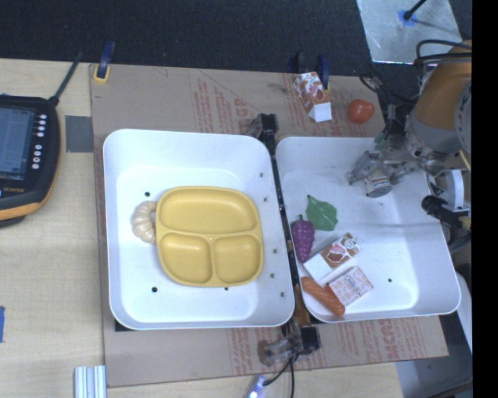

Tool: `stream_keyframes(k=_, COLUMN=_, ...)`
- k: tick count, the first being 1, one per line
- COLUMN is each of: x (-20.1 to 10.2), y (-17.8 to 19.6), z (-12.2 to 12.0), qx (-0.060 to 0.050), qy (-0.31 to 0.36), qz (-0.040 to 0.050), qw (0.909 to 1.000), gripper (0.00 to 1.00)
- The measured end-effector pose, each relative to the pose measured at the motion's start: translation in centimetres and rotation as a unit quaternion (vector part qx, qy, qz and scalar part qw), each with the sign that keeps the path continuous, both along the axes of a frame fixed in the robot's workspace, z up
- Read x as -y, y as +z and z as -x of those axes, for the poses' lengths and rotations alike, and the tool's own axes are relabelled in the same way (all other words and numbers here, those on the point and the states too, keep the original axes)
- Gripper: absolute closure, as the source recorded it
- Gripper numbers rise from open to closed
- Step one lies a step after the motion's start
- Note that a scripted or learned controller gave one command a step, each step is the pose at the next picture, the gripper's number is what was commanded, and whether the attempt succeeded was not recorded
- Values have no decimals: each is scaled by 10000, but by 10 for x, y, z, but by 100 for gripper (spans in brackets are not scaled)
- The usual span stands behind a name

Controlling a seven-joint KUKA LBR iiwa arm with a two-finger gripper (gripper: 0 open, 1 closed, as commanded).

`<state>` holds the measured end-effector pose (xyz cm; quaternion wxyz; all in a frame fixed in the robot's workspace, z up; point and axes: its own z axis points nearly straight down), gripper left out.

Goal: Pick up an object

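Toys cluster lower left in the right bin point(415, 293): green leaf point(322, 214), grapes point(302, 235), carrot point(323, 297), two small packets point(342, 251) point(350, 285). Gripper point(380, 175) sits upper right of them, well apart, over bare bin floor at frame's upper right; can't tell how far its jaws are parted, nothing seen held. Left bin point(124, 222) holds a yellow tray point(209, 235).
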<state>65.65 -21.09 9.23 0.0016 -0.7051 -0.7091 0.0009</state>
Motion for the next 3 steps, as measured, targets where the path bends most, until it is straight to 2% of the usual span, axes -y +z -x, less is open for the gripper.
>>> stream_keyframes(k=1, x=-48, y=0, z=0, qx=-3, qy=0, qz=3, qw=10000, gripper=0)
stream_keyframes(k=2, x=-47, y=10, z=0, qx=-11, qy=14, qz=4, qw=10000, gripper=100)
stream_keyframes(k=3, x=-90, y=50, z=7, qx=2, qy=-2, qz=2, qw=10000, gripper=100)
